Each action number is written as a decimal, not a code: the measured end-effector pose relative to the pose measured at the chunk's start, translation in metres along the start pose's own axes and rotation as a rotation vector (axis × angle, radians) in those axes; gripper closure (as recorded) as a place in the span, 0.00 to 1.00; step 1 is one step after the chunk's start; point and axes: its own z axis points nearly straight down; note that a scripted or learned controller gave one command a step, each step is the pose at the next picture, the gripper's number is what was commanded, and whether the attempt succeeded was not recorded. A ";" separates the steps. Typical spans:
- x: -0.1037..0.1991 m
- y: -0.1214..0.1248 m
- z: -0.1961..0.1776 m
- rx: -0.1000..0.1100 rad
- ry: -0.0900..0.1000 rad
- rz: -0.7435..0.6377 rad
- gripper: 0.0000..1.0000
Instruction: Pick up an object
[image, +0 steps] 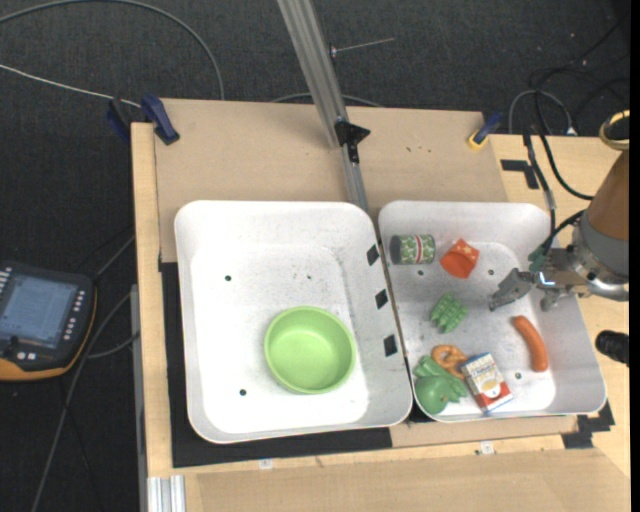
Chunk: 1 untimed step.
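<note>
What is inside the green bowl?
The green bowl sits in the left white bin, and nothing shows on its inside, just its smooth green bottom. What lies under the bowl cannot be seen, because the bowl covers that patch of the bin.

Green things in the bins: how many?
4. A bowl in the left bin. In the right bin: a can at the back left, a small toy mid-bin, a larger piece at the front left, partly under other items.
</note>
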 end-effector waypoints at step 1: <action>-0.002 0.009 0.050 0.000 0.000 -0.001 0.00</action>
